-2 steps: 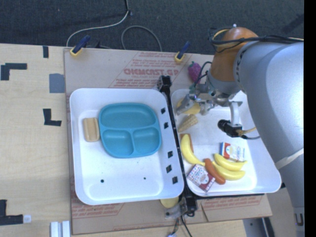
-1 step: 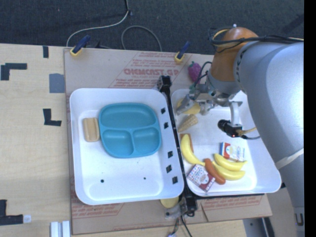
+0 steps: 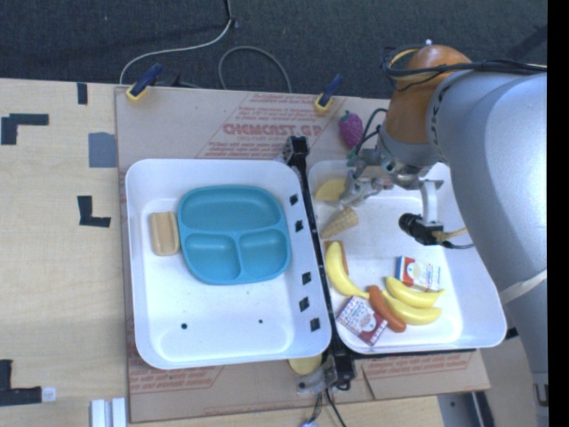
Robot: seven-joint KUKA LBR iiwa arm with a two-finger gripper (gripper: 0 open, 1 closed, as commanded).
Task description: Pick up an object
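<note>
"CHEMCAST GP" lettering (image 3: 271,130) behind bins (image 3: 142,238)

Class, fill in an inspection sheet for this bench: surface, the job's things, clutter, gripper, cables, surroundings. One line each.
Surface: left bin and right bin side by side on brown board.
Job's things: right bin holds two bananas, sausage, two small cartons, cone.
Clutter: blue divided plate and tan block in left bin; purple grapes on the board.
Gripper: gripper low over the right bin's far end.
Cables: white cable behind the board.
Surroundings: dark carpet.
</note>
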